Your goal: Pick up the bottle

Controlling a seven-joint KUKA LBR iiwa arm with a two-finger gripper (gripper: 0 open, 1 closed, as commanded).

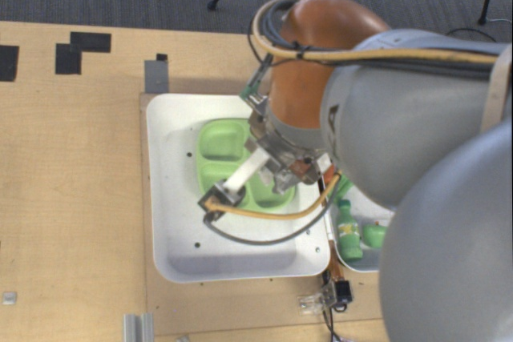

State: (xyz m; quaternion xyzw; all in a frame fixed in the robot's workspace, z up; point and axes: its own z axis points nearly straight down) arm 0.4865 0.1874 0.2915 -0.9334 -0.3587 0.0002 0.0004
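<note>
"Hanging over which bin are you, then?"

"Over the left shallow white plastic bin (172,196). My grey arm with its orange band (377,124) reaches in from the right of the view. My jaws are down above the light green divided plastic tray (223,142) that lies in the far half of that bin."

"Are the jaws open or closed?"

"I cannot tell. My own wrist covers them from the camera."

"And the bottle?"

"The small green plastic bottle with a green cap and a yellow label (348,228) is in the other shallow white bin (357,265), the right one, close against its left wall. Its cap points toward the far side of the bench. Just to its right lies a rounded green thing (374,236). Whether the two touch I cannot tell, since my arm hides much of that bin."

"So you and the bottle are apart?"

"Yes. The walls of the two bins stand between my jaws and the bottle: it is near, but in another bin. Both bins rest side by side on the pale wooden bench (72,188)."
</note>
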